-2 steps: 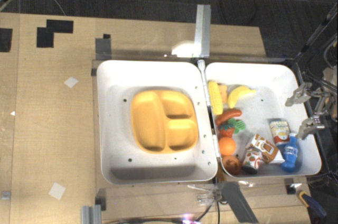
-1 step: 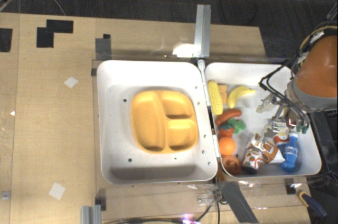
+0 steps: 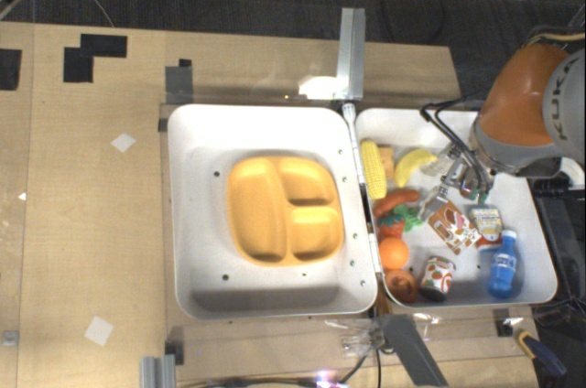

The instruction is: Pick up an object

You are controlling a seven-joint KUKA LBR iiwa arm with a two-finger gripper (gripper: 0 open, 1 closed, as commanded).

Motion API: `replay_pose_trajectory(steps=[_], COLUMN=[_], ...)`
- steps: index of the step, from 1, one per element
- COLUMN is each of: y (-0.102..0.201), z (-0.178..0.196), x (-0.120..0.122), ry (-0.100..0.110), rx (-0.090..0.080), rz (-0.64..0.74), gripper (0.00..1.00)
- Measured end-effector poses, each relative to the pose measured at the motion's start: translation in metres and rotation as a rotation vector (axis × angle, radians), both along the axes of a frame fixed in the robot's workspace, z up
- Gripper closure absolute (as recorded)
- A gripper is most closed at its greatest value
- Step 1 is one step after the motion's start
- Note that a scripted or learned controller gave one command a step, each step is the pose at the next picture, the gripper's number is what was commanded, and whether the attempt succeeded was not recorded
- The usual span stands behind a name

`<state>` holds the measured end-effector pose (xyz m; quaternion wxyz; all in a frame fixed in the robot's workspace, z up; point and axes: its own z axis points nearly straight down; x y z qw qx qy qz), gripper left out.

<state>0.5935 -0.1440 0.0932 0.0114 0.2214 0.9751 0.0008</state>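
Along the right white bin's [image 3: 540, 281] near edge lie a blue plastic bottle [image 3: 503, 265], a small red-and-white can [image 3: 437, 275] and an orange ball [image 3: 394, 254], farther in a yellow toy corn cob [image 3: 373, 168] lines its left wall, and the gripper [image 3: 451, 182] hangs mid-bin, fingers indistinct, while the left white bin [image 3: 188, 194] holds a yellow divided tray [image 3: 282, 208].

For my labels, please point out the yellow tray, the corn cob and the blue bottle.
yellow tray [image 3: 279, 208]: camera view, its middle ridge.
corn cob [image 3: 373, 168]: camera view, middle of the cob.
blue bottle [image 3: 503, 265]: camera view, its body.
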Motion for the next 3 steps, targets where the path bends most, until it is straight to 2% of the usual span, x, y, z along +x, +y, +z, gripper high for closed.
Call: replay_pose_trajectory(steps=[1,2,3], y=[0.022,0.023,0.03], z=[0.0,0.014,0.097], x=[0.017,0.02,0.038], ry=[0.003,-0.007,0.008], rx=[0.002,0.001,0.005], rz=[-0.059,-0.05,-0.203], gripper=[0.0,1.0,1.0])
